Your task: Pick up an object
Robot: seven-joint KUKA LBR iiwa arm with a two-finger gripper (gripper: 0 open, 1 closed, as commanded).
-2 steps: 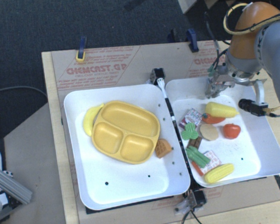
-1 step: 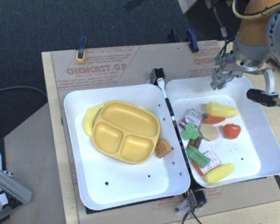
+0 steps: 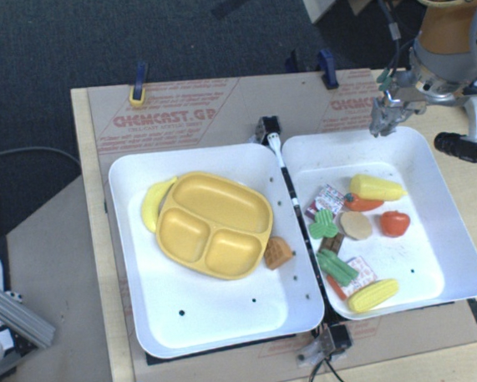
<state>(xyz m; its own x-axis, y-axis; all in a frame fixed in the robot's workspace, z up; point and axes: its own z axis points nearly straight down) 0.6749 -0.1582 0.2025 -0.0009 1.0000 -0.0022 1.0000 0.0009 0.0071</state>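
The gripper [image 3: 382, 124] hovers above the right bin's [image 3: 456, 232] far rim; its opening cannot be determined at this angle. Descend vertically over the isolated tomato [image 3: 395, 224], probably the easiest target.

Brown board [image 3: 213, 104] under bins; blue clamps [image 3: 327, 68] at far edge; dark carpet [image 3: 81, 33] beyond.

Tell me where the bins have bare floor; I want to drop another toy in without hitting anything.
Left bin: the near strip below the yellow tray is bare. Right bin: the far end under the gripper and the right side past the tomato. The right bin's left half is crowded.
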